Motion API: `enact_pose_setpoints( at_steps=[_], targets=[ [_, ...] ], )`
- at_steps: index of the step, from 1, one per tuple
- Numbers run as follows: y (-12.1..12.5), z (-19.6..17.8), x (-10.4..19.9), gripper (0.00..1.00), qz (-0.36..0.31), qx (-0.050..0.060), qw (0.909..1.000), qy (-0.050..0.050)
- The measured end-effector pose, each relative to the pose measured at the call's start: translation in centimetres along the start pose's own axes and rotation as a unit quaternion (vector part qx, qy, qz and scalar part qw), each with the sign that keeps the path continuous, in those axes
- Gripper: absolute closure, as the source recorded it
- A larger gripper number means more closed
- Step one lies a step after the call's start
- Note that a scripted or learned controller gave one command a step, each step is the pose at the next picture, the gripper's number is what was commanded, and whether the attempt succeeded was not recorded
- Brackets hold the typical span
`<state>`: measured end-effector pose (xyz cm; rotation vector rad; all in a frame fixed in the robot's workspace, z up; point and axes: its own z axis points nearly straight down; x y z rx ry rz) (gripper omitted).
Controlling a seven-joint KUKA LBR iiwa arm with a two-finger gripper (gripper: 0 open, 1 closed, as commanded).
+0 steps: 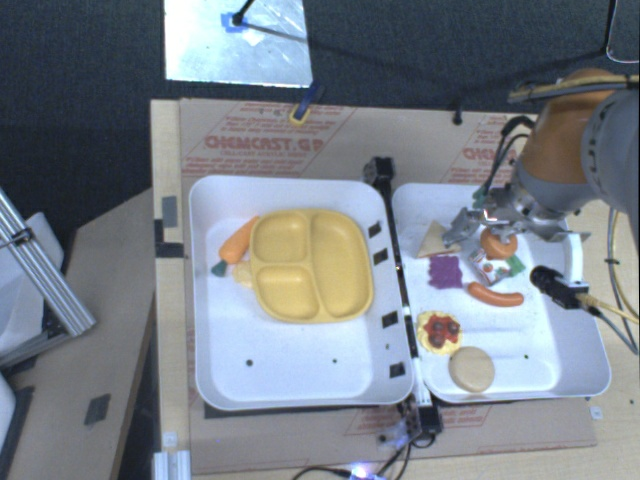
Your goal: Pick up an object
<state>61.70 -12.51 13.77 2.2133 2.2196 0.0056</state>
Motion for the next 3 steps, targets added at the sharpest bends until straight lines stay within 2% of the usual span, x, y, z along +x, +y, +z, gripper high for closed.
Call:
enact_pose_setpoints(
  at_steps=[1, 2, 3],
  targets=[
    [0.1, 0.5, -0.1, 0.0, 0.001, -0.002, 1.0, -0.001],
    [0.3, -0.5, -0.2, 1.0, 0.001, -0.004, 1.0, -0.002],
    [-0.1, -5.2, 0.4, 1.0, -0.001, 0.001, 1.0, 0.001]
  ],
)
